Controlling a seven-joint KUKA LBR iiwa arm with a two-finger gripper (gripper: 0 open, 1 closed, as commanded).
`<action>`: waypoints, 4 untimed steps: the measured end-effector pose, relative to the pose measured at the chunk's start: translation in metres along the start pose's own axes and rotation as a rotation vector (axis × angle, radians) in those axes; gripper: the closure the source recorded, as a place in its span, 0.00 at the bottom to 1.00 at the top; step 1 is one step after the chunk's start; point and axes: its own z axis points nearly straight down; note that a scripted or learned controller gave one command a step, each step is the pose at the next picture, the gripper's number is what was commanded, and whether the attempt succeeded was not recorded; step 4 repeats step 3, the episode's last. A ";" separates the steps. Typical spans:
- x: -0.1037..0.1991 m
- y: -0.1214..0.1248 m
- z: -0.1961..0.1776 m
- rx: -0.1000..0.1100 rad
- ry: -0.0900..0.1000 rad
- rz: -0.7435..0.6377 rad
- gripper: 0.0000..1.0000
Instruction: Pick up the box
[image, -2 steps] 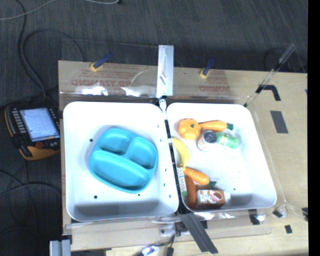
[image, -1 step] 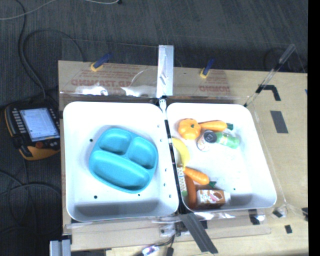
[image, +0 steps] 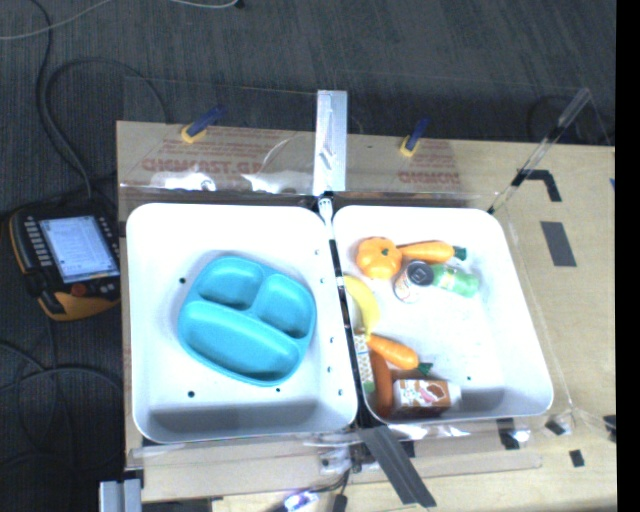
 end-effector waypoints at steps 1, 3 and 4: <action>-0.001 0.001 -0.010 -0.002 -0.004 0.000 1.00; -0.003 0.004 -0.030 -0.007 -0.011 0.000 1.00; -0.003 0.004 -0.030 -0.007 -0.011 0.000 1.00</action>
